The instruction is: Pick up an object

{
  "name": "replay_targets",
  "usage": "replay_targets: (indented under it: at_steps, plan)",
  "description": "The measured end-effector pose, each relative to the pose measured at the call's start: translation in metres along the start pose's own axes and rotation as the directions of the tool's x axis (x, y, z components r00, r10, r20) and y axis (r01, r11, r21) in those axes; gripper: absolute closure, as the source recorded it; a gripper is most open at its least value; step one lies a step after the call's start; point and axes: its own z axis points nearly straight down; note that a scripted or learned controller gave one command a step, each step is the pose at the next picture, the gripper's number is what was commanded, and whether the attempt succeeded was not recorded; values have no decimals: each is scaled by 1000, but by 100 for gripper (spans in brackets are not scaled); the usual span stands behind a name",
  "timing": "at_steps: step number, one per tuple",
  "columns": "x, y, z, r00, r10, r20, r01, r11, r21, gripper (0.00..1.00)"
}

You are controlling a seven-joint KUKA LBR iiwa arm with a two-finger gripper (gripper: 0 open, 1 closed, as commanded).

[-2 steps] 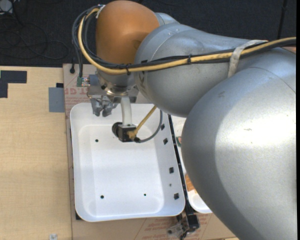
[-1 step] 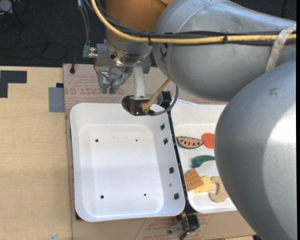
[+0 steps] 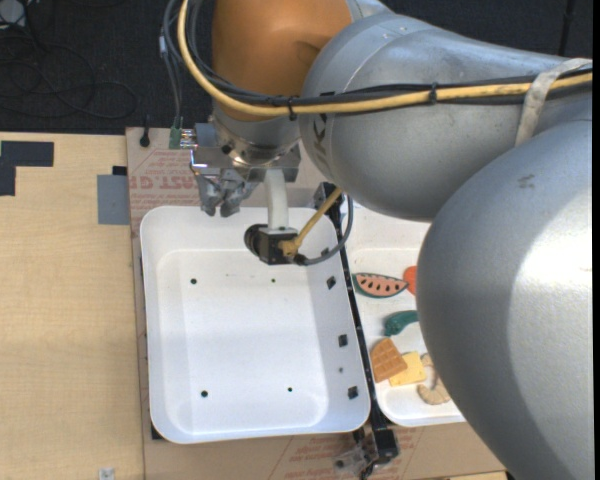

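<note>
Gripper (image 3: pixel 223 200) over left bin's (image 3: pixel 170 408) far edge.
Fingers' state: cannot tell. Watermelon slice (image 3: pixel 381 285), green piece (image 3: pixel 400 321) and bread (image 3: pixel 387 359) lie along right bin's (image 3: pixel 400 414) left side.

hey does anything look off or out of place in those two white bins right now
Nothing looks spilled, broken or askew. The small items, a watermelon-slice toy, a green piece and an orange waffle-like block, all lie inside the right white bin. The gripper is at the far rim of the left white bin, with nothing seen between its fingers.
</note>
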Motion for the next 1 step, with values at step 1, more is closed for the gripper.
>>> replay_targets:
  at_steps: [1]
  plan:
    - [-25,11,53,1000,2,1,-2,1000,1,100]
